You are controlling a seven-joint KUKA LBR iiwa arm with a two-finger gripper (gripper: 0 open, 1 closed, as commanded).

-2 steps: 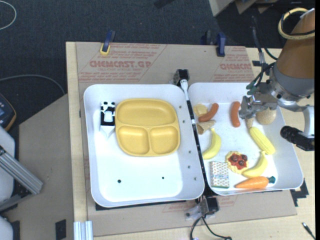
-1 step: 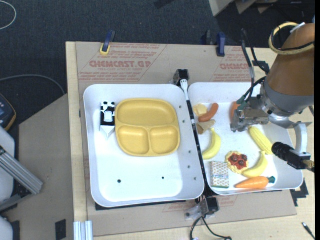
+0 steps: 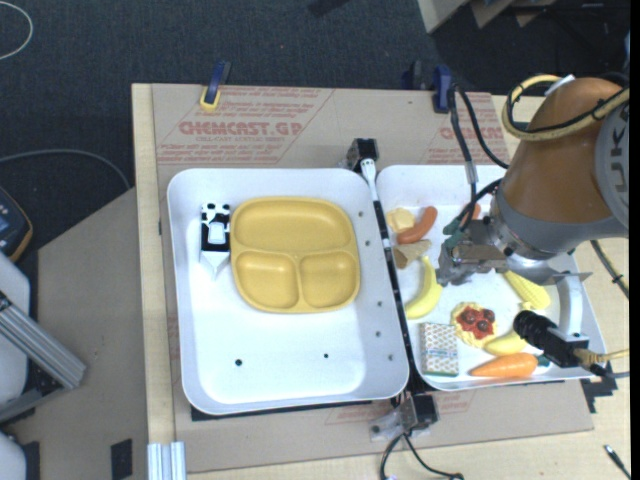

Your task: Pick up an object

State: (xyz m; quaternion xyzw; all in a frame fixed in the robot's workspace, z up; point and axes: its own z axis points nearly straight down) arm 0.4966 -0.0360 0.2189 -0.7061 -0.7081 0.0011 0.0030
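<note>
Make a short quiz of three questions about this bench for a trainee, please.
1. True or false: the yellow divided plate lies in the left bin.
2. What lies nearest the front edge of the right bin? A carrot, B sausage, C banana.
3. Name the colour of the clamp at the board's far left corner.

Key: 1 true. 2 A, the carrot. 3 yellow.

floor (image 3: 120, 28): dark blue-grey carpet | bench (image 3: 160, 298): brown board, printed lettering | clamps: yellow (image 3: 212, 90), blue (image 3: 441, 86)
</note>
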